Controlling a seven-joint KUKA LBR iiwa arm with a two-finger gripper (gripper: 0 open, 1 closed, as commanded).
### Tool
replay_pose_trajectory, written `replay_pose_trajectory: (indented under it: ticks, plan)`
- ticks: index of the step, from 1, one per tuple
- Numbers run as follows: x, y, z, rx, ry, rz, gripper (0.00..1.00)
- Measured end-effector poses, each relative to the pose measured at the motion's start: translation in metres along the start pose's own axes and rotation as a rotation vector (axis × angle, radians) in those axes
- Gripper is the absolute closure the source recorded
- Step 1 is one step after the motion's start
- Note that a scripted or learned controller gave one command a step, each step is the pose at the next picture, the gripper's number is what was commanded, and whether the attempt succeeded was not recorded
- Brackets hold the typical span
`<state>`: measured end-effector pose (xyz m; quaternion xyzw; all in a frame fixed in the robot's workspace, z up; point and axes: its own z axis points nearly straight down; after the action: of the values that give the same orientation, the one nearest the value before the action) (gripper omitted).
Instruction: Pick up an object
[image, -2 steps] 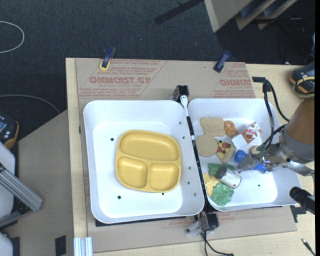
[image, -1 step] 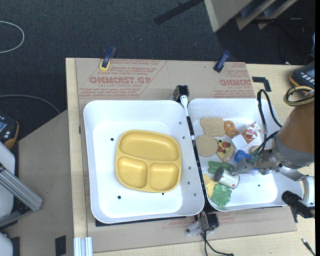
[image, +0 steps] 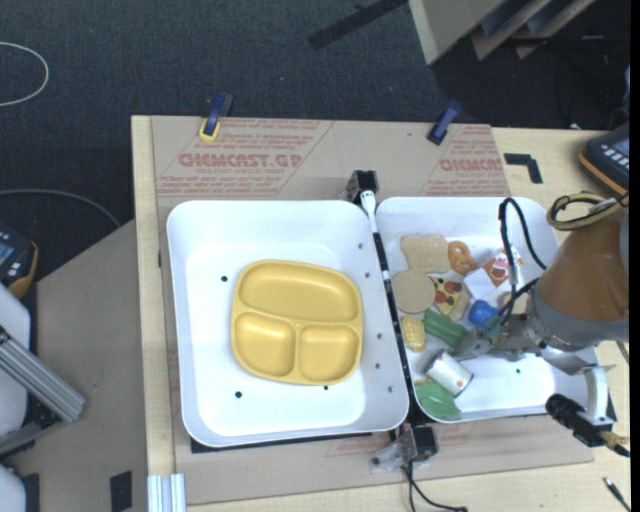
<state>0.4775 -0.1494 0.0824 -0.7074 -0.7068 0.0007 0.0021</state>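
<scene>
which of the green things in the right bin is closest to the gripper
The dark green block, just left of the gripper. The pale green piece lies further off, at the bin's front edge.

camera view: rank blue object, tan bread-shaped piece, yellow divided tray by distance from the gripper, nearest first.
Gripper sits low in the right bin.
1. blue object, just above it, same bin.
2. tan bread-shaped piece, toward the top of that bin.
3. yellow divided tray, in the left bin, past the divider.

the worktop (image: 300, 150) bears two white bins: the left bin (image: 190, 300) touches the right bin (image: 520, 395) beside it.
</scene>
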Motion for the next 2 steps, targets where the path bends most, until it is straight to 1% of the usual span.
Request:
replay_pose_trajectory:
  ticks: [1, 2]
  plan:
    - [0.000, 0.001, -0.012, -0.005, -0.002, 0.001, 1.00]
    - [0.010, 0.001, -0.063, -0.010, -0.004, -0.002, 1.00]
